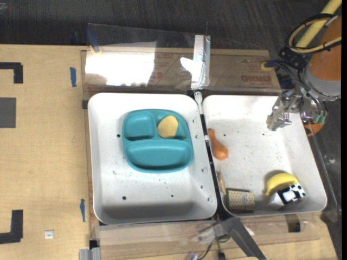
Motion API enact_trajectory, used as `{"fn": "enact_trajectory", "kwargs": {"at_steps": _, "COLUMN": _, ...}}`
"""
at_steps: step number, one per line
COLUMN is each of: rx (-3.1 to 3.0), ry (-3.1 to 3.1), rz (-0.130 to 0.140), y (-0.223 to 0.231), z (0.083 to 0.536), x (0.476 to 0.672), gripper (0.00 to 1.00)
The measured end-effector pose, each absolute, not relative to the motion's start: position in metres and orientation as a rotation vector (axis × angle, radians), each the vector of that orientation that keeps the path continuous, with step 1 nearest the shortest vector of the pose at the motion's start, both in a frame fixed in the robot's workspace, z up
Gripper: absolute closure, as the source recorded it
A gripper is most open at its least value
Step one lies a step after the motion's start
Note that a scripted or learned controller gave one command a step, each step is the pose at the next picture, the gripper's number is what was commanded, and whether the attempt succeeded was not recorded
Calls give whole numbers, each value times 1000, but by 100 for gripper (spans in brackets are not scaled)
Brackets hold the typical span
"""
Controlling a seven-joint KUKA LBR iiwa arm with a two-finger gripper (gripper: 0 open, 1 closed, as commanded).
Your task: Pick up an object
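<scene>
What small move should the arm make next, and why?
Probably swing the gripper toward the near corner and over the yellow banana-shaped toy. It hangs above the right bin's far right part with nothing beneath it.

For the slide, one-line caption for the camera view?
Gripper over the right bin holding carrot, banana; teal tray in left bin.

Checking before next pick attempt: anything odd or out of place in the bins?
Nothing spilled or broken. The yellow item sits in a compartment of the teal tray. The orange object lies against the right bin wall by the divider, awkward for the claw.
</scene>
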State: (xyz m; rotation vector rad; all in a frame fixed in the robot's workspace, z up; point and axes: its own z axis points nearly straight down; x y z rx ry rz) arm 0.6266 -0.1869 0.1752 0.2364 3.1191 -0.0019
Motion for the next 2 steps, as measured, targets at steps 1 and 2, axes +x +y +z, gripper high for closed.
{"fn": "enact_trajectory", "kwargs": {"at_steps": 1, "rx": 89, "ry": 3125, "rz": -7, "y": -225, "z": 347, "x": 584, "gripper": 100}}
{"fn": "enact_trajectory", "kwargs": {"at_steps": 2, "rx": -226, "ry": 3122, "rz": -4, "y": -222, "z": 411, "x": 648, "gripper": 100}}
